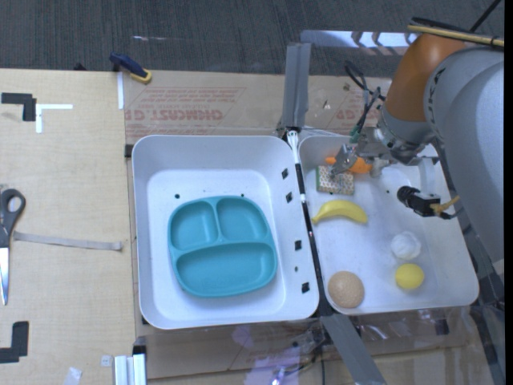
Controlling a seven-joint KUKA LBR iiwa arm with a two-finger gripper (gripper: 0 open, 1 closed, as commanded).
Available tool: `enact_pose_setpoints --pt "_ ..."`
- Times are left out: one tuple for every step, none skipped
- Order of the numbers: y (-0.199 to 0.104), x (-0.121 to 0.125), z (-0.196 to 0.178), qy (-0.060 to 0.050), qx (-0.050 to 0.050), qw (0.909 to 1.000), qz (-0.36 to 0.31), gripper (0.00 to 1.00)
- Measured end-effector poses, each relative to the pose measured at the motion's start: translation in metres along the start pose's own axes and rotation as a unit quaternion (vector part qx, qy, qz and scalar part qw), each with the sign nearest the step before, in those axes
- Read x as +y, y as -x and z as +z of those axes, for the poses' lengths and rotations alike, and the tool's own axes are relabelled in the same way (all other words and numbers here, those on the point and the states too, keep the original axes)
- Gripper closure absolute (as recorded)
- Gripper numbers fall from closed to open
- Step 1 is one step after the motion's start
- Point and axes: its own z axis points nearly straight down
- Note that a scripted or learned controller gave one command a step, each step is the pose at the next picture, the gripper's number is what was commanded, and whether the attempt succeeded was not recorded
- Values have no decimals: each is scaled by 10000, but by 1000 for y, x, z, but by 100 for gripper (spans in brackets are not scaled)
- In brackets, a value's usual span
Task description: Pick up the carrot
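On a pale wooden bench (64, 207), the right white bin (449, 287) holds a small orange carrot (360, 165) at upper centre-right; the gripper (347, 160) sits on it, its grip impossible to tell.

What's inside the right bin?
Right bin holds a banana, lemon, tan ball, sponge and carrot, which the gripper partly covers.

The orange carrot (360, 165) lies at the right bin's far end, partly hidden.
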Motion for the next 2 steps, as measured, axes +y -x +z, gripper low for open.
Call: enact_pose_setpoints --pt "13 2 4 10 25 9902 1397 0" --pt "14 0 -5 -35 14 9904 1383 100"
